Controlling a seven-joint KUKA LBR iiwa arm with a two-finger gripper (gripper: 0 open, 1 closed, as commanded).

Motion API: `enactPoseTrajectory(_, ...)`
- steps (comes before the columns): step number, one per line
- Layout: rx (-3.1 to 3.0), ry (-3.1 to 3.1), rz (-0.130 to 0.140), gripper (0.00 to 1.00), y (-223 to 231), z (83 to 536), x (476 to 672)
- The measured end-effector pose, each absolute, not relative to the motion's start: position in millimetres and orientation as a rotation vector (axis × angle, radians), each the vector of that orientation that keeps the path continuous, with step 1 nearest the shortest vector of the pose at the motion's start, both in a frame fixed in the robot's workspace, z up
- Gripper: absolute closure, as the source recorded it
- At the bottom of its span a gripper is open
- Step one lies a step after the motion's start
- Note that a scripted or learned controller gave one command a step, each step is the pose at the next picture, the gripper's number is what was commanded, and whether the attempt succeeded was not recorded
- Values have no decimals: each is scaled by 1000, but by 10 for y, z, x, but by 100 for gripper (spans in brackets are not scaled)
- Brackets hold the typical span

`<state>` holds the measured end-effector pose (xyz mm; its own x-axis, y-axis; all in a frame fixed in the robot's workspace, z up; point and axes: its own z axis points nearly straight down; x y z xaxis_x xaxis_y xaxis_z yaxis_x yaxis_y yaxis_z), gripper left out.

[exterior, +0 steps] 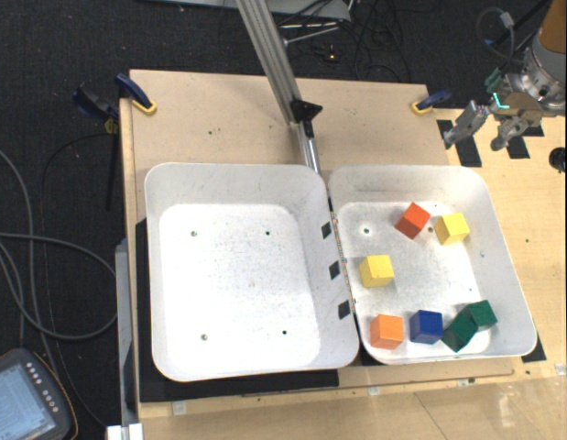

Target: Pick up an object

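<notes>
The right bin point(496, 236) holds several small blocks. A red-orange block point(413, 219) and a yellow block point(451, 228) sit near its back. Another yellow block point(376, 270) lies left of centre. Along the front edge are an orange block point(387, 330), a blue block point(427, 326) and two green blocks point(471, 324) touching each other. My gripper point(491, 123) hangs open at the upper right, above the bench behind the right bin, with nothing between its fingers.
The left bin point(233, 269) sits beside the right one. A slanted metal pole point(269, 49) runs from the top down to the gap between the bins. Blue and yellow clamps point(135, 94) hold the board's back corners.
</notes>
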<state>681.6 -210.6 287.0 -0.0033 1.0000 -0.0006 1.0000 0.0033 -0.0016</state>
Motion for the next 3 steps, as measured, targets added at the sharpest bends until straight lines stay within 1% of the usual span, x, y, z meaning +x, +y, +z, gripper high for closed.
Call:
enactPoseTrajectory(1, -2218, -2219, 6, 0, -2102, 2227, 6795)
enactPoseTrajectory(2, -2220, -2219, 5, 0, -2135, 1767, 6734)
enactPoseTrajectory(3, -2215, -2221, 5, 0, -2107, 1122, 6730)
